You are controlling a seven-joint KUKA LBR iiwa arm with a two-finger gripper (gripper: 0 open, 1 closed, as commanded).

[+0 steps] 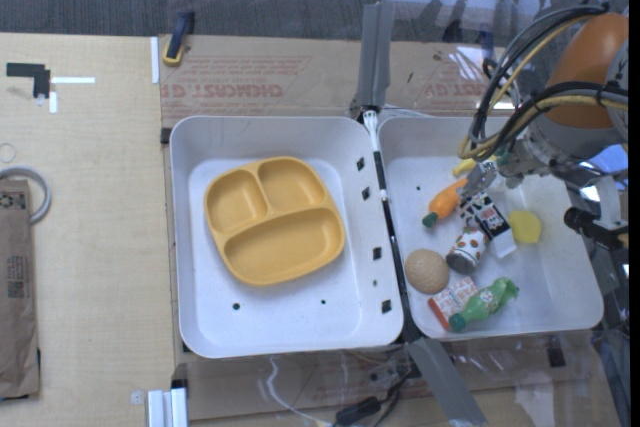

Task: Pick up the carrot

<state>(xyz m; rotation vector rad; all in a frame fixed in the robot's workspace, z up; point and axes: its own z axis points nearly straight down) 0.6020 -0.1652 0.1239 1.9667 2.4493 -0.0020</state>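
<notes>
the carrot (445,202) is lying in the right bin (570,300), near its left wall, orange body tilted with the green top pointing down and left. the gripper (480,177) is hanging just beside the carrot's upper right end, coming in from the right under the arm's cables. i cannot tell how the claw is set; the tip is too small and cluttered to read, and nothing is visibly sitting in it.

the step in hand looks like the final approach. to do it well, the claw should be centring over the thick middle of the carrot, not its end, and closing across the narrow width, turned square to the carrot's long line. crowding is the worry: a small black-and-white carton (487,215) is lying just beside the carrot, with a little can (465,252) and a brown ball (427,270) below. coming straight down is keeping them from being nudged.

the yellow plate (275,218) in the left bin (200,245) is sitting well apart.
</notes>
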